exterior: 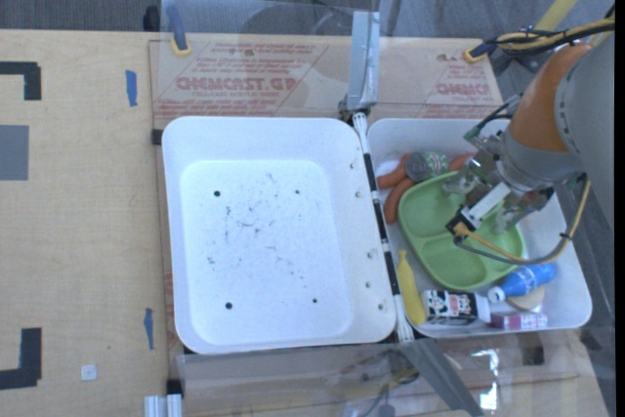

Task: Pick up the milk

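Milk: small carton with black-and-white patches point(450, 306), lying on its side along the near wall of the right bin point(430, 127), the right-hand one of 2.
Neighbours: a yellow banana point(411, 296) just beside its left end; a blue bottle point(528, 278) and a small pink-labelled item point(516, 319) at its right end; the green plate point(439, 254) directly behind it.
Gripper: 1 unit point(476, 200), positioned over the green plate, apart from the milk and farther from the near wall than it.
Gripper state: how far open cannot be told from this angle. The milk is not in its grasp.
Step in hand: approach, in my judgement. The pick is not yet made.
Next move calls for: travel toward the near wall until centred over the carton, then a descent that spans its narrow side, clear of banana and bottle.
Left bin point(264, 239): nothing of the task in it.
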### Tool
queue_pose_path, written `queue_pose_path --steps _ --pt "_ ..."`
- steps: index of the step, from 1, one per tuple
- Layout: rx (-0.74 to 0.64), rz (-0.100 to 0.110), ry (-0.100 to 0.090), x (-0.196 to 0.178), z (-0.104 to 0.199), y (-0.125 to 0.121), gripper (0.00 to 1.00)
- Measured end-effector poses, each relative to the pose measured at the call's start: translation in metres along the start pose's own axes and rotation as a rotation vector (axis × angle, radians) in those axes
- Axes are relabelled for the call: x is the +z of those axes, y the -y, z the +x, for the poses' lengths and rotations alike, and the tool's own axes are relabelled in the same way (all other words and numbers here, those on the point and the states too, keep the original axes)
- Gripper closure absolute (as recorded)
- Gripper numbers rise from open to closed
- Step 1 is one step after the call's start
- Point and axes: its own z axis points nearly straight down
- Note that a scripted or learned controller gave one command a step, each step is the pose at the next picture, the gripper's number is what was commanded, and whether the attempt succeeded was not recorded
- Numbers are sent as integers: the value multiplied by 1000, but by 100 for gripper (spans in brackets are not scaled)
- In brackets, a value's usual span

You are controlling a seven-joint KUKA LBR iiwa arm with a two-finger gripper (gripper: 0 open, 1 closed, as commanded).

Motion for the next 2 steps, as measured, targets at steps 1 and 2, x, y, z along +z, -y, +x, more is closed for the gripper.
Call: queue_pose_path --steps 1,2 --pt "127 12 7 -37 52 -10 0" --pt "127 13 8 -37 52 -10 0"
